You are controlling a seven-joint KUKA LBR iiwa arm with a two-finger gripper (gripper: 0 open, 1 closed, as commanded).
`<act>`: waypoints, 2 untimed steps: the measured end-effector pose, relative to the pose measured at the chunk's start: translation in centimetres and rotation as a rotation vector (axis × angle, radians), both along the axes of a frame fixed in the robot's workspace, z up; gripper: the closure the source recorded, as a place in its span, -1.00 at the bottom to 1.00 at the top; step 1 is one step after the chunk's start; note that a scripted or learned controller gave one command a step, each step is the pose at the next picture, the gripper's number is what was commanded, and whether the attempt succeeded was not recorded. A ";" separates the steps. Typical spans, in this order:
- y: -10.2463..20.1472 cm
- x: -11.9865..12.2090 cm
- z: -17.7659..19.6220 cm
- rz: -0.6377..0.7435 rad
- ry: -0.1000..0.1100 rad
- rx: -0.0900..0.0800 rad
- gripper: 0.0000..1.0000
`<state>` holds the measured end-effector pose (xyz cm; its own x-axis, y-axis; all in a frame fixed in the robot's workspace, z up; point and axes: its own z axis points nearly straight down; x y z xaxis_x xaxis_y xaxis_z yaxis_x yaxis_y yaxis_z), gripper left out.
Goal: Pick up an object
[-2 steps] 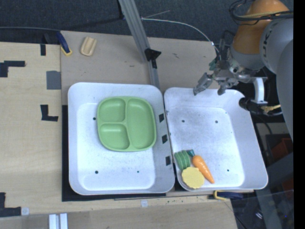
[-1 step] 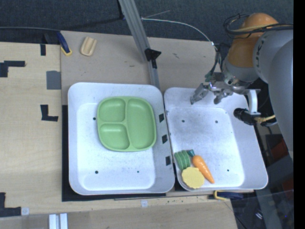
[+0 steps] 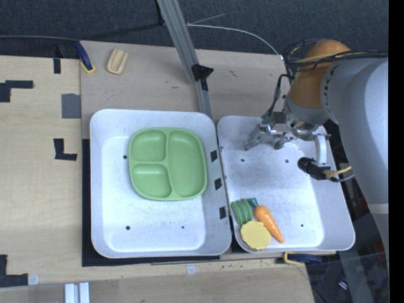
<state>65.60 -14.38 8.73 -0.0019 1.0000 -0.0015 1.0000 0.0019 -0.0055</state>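
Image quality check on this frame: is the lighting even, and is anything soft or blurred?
Camera view: lighting is flat and even, with no hard glare on the bins; the whole frame is slightly soft; the gripper is too blurred to make out detail; the carrot and green plate read clearly.

No text, label, brand, number or sign can be read on anything here.

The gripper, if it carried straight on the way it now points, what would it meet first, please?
The gripper hangs over the back of the right bin and seems to point down and left. It would probably meet that bin's bare floor first, well short of the carrot, though depth is unclear.
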 end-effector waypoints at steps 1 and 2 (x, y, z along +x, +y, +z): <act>0.1 0.2 1.4 0.002 -0.003 0.001 1.00; 0.4 -0.1 5.7 0.000 -0.009 0.001 1.00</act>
<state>65.45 -14.00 14.44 -0.0015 1.0000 -0.0002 1.0000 0.0015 0.0031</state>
